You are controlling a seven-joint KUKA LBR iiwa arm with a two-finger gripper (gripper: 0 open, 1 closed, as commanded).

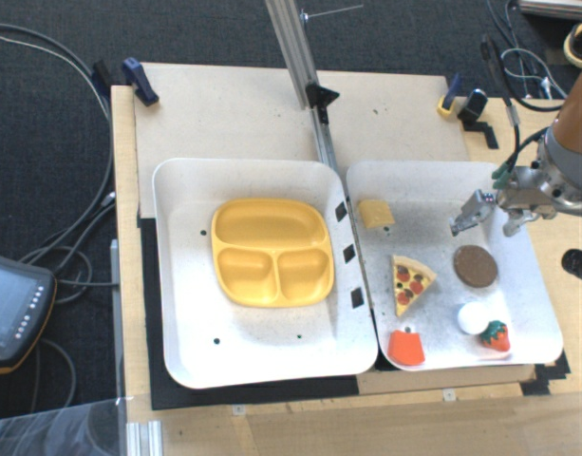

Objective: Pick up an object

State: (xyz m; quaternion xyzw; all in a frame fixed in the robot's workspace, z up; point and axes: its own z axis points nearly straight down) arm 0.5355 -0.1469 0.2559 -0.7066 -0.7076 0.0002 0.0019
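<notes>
In the right bin (547, 293) lie a pale yellow square piece (375, 214), a pizza slice (410, 283), a brown round disc (476, 266), a white ball (473, 317), a strawberry (496, 335) and an orange piece (406, 347). My gripper (488, 221) hangs over the bin's far right part, just beyond the brown disc. Its fingers stand apart and open, with nothing between them.
A yellow divided plate (272, 252) rests in the left bin (177, 283). A metal pole (295, 36) rises from the bench behind the bins' shared wall. Clamps and cables sit at the bench's far corners.
</notes>
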